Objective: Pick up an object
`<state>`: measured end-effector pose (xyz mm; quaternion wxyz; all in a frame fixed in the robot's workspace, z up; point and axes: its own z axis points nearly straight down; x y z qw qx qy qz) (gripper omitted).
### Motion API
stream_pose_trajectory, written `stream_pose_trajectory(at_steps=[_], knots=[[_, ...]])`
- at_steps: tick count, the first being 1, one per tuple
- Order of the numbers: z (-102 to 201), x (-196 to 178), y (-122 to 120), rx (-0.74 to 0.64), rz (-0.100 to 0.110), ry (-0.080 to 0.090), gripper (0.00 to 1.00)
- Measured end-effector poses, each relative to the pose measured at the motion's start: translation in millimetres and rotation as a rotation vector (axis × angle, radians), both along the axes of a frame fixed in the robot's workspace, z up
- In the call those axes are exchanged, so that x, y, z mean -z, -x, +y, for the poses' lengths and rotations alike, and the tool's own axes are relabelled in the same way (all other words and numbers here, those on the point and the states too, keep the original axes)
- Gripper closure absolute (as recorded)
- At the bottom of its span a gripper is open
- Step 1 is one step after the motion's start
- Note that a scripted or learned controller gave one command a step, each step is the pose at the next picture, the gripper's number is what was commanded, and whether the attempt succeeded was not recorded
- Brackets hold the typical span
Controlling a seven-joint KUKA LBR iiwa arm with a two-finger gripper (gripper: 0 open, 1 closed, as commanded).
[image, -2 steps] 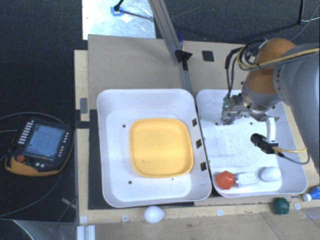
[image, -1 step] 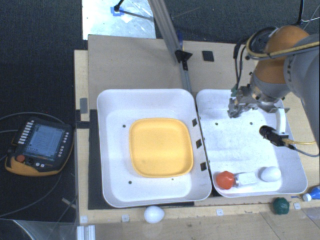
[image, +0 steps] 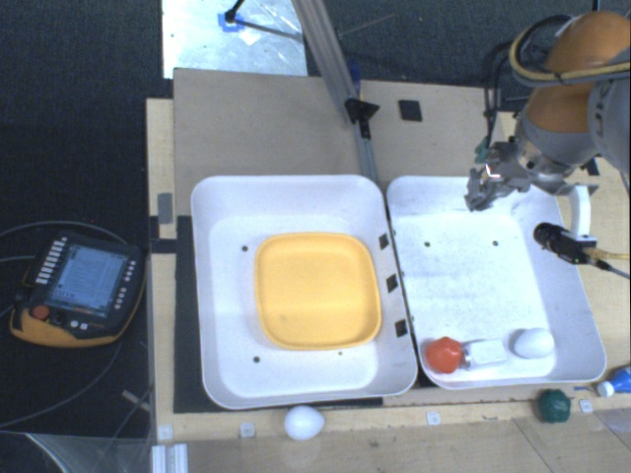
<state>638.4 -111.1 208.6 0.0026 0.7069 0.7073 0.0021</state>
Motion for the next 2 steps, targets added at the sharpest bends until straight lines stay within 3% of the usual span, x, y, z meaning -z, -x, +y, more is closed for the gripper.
stream_pose_trajectory(at_steps=[1, 2], knots=[[-5, -63, -2, 0.000, 0.000, 0.000, 1.00], [46, -60, 13, -0.003, 0.005, -0.002, 1.00]])
